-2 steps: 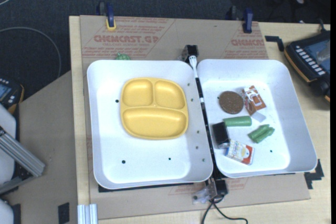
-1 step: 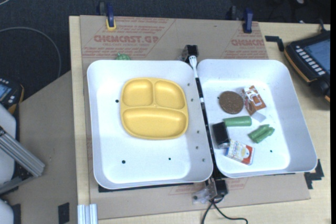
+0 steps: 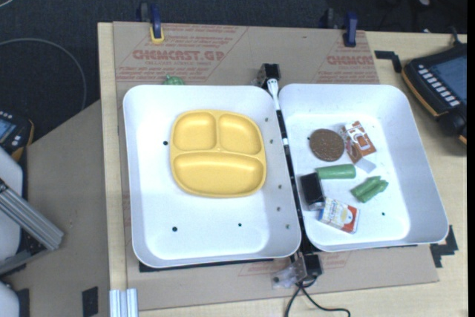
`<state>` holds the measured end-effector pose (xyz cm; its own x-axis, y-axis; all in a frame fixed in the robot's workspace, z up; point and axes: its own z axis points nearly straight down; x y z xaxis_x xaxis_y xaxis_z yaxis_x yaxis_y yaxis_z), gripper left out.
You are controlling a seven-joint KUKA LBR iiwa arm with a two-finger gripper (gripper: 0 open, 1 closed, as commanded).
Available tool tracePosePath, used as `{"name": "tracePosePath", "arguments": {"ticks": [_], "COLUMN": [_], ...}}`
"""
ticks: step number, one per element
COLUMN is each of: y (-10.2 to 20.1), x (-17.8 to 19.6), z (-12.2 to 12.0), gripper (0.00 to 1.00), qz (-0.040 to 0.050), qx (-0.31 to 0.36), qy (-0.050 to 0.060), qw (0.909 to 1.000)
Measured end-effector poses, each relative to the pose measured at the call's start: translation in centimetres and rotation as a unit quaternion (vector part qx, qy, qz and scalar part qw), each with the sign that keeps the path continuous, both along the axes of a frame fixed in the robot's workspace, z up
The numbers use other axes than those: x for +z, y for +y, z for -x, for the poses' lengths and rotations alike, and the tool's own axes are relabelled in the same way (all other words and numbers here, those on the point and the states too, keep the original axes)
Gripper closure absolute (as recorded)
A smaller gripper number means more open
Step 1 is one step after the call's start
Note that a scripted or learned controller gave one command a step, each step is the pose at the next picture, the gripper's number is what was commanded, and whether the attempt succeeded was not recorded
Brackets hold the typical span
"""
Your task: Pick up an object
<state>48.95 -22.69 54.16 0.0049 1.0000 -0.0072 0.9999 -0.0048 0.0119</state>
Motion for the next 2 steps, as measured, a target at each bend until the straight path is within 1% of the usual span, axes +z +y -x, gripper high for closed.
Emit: {"name": "tracePosePath", "arguments": {"ticks": [1, 2], "y": [0.3, 0.2], "x": [0.6, 1.6], "z": [-0.2, -0.3], "gripper": [1.00, 1.00], "qz": [-0.0008, 0.0007], "qx": [0.003, 0.003], "qy": [0.002, 0.000], "qw": [1.0000, 1.0000]}}
